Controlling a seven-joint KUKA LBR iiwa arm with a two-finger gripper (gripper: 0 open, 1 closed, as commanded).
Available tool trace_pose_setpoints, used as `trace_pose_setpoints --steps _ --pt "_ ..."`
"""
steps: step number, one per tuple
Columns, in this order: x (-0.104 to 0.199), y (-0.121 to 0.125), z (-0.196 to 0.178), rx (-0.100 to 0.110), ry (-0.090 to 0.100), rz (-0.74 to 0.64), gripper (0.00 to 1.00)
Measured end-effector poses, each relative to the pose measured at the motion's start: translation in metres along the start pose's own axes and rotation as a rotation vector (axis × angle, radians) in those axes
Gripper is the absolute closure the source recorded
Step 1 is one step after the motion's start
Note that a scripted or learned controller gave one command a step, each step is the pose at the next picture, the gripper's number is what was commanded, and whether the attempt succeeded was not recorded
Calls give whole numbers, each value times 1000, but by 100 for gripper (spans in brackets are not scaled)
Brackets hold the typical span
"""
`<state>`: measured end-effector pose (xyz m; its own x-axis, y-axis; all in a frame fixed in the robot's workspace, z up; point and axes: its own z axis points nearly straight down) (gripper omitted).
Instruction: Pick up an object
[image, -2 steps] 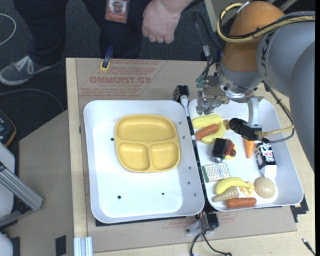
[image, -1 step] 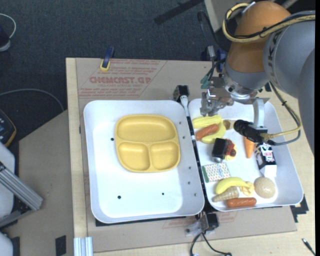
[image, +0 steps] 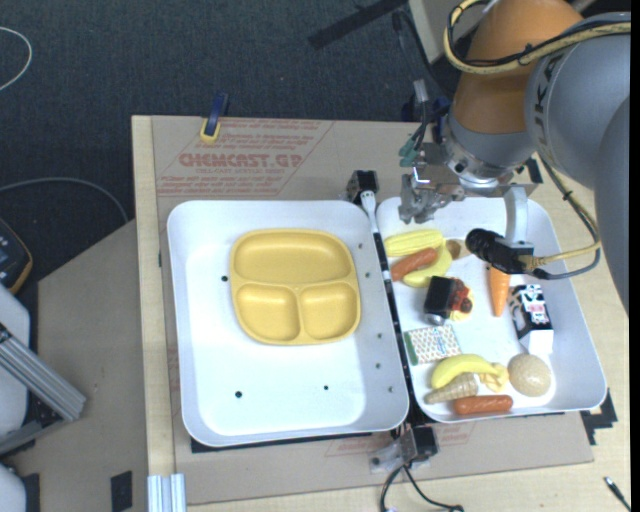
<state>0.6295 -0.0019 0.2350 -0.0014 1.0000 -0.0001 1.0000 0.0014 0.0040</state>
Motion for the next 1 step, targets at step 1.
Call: trace_pose_setpoints --steps 1 --pt "-1 -4 1 5 0 1 100"
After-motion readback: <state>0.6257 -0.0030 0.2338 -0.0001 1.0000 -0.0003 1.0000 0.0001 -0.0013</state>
